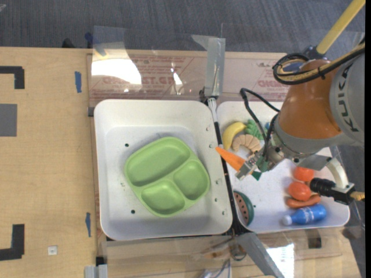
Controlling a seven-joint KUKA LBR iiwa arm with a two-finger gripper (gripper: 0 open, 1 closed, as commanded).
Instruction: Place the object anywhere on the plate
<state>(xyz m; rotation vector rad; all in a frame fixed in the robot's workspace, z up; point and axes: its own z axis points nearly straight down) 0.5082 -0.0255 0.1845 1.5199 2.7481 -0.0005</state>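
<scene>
Now the tool (250,168) sits low in the right bin (336,216), right of centre in the frame, just by the divider between the two bins. Its metal tip hangs beside the orange carrot (228,156), touching or nearly so, but whether the carrot sits between the fingers I cannot tell, nor how wide they stand.

So this reads as the pick, not the carry. The carrot lies at the right bin's left edge, pointing toward the upper left, its tip almost over the divider.

Around it: a yellow banana (233,132) and a tan ridged piece (250,142) just above, green leafy bits tucked under the wrist. Further right, orange-red pieces (301,189) and a blue bottle (304,215) toward the lower right; a dark round item (243,208) at the bin's lower left corner.

The green plate (167,175), three compartments, waits in the left bin (110,155), centre of the frame, nothing on it.

Next call, as I judge it: confirm a firm grip, lift clear of the divider wall, swing left and let go over any compartment. The crowding by the banana is the risk.
</scene>
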